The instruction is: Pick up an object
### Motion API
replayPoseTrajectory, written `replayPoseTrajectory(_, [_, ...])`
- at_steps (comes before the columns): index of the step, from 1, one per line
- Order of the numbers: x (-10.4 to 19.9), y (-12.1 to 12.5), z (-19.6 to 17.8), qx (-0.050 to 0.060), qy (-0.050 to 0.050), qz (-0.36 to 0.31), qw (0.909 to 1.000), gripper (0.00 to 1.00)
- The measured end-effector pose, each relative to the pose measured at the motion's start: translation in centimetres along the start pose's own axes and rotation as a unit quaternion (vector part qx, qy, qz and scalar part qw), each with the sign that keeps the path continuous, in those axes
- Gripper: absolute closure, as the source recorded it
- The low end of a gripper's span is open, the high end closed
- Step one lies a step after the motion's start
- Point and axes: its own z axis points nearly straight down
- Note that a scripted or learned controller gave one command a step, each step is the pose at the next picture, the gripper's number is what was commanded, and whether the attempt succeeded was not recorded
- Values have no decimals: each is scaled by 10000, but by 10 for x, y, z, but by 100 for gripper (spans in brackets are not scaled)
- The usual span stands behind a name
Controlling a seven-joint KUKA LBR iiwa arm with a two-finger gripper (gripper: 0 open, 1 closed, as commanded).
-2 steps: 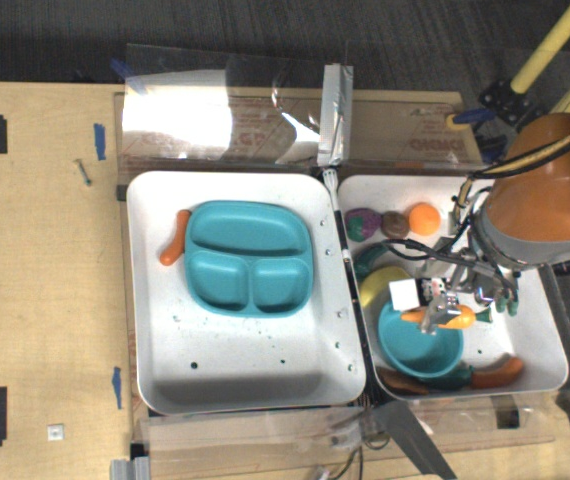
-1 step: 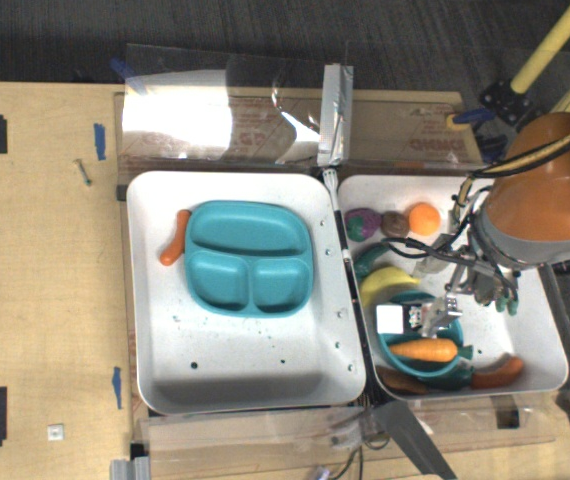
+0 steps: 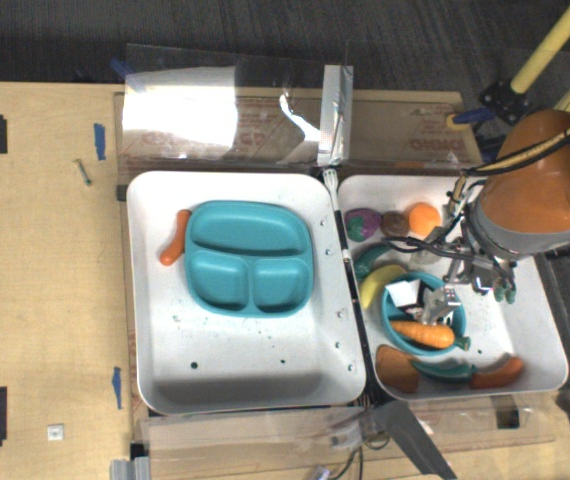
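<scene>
White plastic makes up both shallow bins: the left bin (image 3: 155, 368) and the right bin (image 3: 545, 338) stand side by side, their inner rims touching along the middle. No brand, label or readable writing shows on anything; the faint brownish print on the cardboard (image 3: 265, 133) behind the bins is too blurred to read.

In the left bin a teal divided tray (image 3: 248, 256) lies near the centre, with an orange carrot-like piece (image 3: 175, 238) touching its left edge. Bare white floor runs around the tray, broadest along the near side and the left wall.

The right bin is crowded. The grey arm with its orange band (image 3: 535, 183) reaches in from the right, and the gripper (image 3: 441, 306) hangs low over a teal bowl (image 3: 415, 340) in the bin's middle. Whether its fingers are parted or closed on anything cannot be told. A toy carrot (image 3: 425, 334) lies across the bowl just beneath the gripper. A yellow banana (image 3: 377, 283) sits just left of the bowl, and an orange ball (image 3: 424, 217), a brown piece (image 3: 394, 224) and a purple piece (image 3: 363, 224) line the far wall. A reddish sausage (image 3: 497, 372) lies near the front rim. The open floor here is on the right side, beneath the arm
</scene>
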Motion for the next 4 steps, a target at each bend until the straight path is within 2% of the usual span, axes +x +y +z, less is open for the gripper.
replayPoseTrajectory(1, [-56, 0, 10, -2, -113, 535, 9985, 0])
replayPoseTrajectory(2, [-20, 15, 24, -5, -113, 894, 9959, 0])
replayPoseTrajectory(3, [39, -32, 29, 12, -104, 1291, 9916, 0])
replayPoseTrajectory(4, [57, -18, -8, 5, -24, 634, 9980, 0])
